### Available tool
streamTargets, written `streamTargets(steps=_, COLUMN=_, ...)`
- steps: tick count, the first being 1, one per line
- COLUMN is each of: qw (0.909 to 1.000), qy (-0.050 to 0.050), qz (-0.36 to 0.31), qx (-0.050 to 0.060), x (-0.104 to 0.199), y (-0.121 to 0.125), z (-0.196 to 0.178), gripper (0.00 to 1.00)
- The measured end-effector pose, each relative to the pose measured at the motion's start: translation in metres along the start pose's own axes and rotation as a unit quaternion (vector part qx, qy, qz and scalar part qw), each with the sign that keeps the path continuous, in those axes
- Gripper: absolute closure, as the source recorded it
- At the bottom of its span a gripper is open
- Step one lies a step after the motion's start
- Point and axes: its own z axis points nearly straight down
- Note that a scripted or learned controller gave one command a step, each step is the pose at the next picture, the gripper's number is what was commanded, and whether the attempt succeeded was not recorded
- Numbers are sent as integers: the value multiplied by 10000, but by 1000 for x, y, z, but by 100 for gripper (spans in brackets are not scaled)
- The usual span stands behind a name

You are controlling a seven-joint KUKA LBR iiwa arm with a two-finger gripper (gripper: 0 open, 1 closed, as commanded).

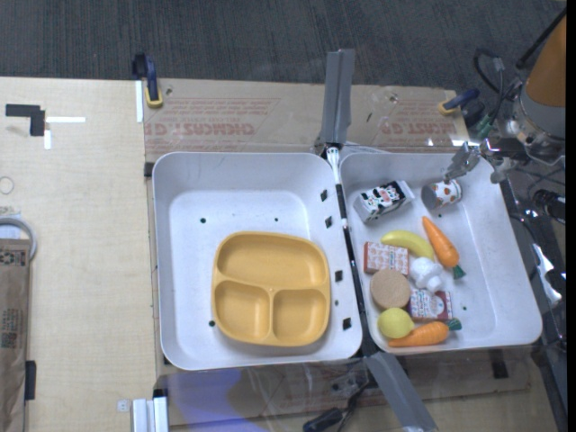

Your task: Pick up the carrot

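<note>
1. Gripper (464, 158) hovered at 12 o'clock of right bin (504, 268), prob. staging a reach; couldn't tell its opening, nothing seen held.
2. Two carrots: one (441, 243) at centre, 6 o'clock from gripper; another (421, 334) at bin's 6 o'clock edge.
3. One yellow tray (270, 288) in left bin (180, 259).

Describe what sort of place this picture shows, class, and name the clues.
Probably a robotics lab test bench: a robot arm reaches over two white bins, one holding toy food such as a carrot, the other a yellow divided tray.
</note>
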Motion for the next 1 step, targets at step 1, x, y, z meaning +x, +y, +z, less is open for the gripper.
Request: streamTargets(steps=1, qw=9934, qy=3, qz=-1144, qx=-7, x=19, y=-51, z=106, gripper=0)
